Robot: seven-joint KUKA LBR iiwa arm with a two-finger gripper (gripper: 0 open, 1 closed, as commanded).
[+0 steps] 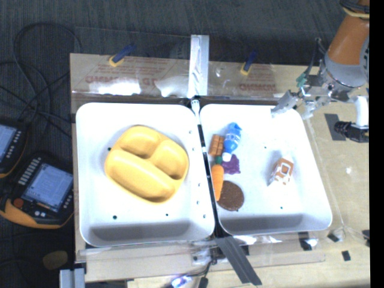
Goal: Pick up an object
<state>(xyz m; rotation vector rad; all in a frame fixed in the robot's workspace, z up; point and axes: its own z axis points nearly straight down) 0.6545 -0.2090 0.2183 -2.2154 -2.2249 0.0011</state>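
Two handheld control pendants [33,185] with cables lie on dark carpet [120,11] beside the bench.

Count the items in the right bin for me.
6: blue bottle, orange block, purple piece, carrot, brown disc along its left side; small carton mid-right. Others may hide beneath.

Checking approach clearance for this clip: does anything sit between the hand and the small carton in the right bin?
Nothing visible does. The hand hovers at the right bin's top edge; bare white floor separates it from the carton.
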